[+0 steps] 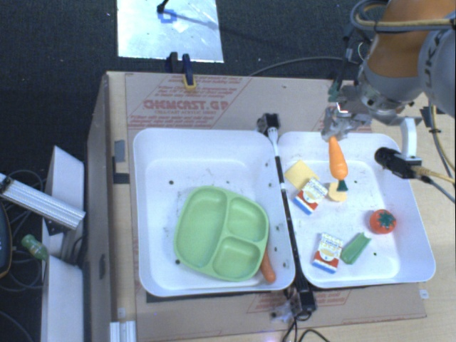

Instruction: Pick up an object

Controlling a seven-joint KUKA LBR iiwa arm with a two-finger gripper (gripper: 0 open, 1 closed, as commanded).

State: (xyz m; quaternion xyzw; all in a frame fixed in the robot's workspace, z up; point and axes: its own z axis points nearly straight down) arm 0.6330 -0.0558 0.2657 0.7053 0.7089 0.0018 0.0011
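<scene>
My gripper point(333, 135) hangs over the back of the right bin point(422, 256), below the arm's orange band. An orange carrot point(338, 162) hangs from it, its upper end between the fingers and its green stalk pointing down. The gripper is shut on it. Under the carrot's lower tip lies a pale yellow piece point(336, 195). Nearby in the same bin are a yellow block point(299, 172) and a small red, white and blue carton point(309, 197).
The right bin also holds a red tomato point(382, 221), a second carton point(327, 253) and a green item point(355, 249). In the left bin point(146, 191) a green divided plate point(222, 232) lies with an orange sausage point(267, 269) at its right edge.
</scene>
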